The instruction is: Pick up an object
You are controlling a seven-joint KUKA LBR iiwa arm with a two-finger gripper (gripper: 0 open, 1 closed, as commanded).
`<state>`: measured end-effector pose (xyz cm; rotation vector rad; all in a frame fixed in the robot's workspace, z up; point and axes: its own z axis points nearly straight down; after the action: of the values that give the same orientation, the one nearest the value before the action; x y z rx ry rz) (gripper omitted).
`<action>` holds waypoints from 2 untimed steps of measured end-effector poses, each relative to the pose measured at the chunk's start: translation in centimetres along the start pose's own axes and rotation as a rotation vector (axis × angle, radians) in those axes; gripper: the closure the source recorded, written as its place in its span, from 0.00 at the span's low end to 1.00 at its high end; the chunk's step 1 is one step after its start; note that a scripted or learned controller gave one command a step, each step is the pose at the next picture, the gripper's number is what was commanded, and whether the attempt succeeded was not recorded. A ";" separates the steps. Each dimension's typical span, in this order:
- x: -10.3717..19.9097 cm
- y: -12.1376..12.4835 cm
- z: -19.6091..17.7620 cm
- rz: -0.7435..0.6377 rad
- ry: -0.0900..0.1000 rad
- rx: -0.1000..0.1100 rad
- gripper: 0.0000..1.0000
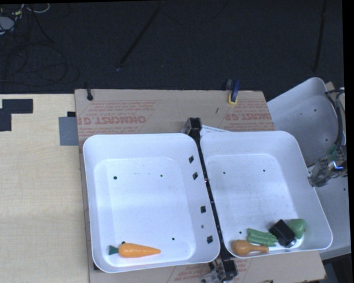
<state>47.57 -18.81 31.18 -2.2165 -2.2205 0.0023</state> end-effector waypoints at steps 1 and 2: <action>-2.6 -0.1 7.0 0.004 0.001 0.005 1.00; 1.5 0.1 3.5 -0.002 -0.001 -0.004 1.00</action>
<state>47.64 -17.32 27.64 -2.2170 -2.2255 -0.0015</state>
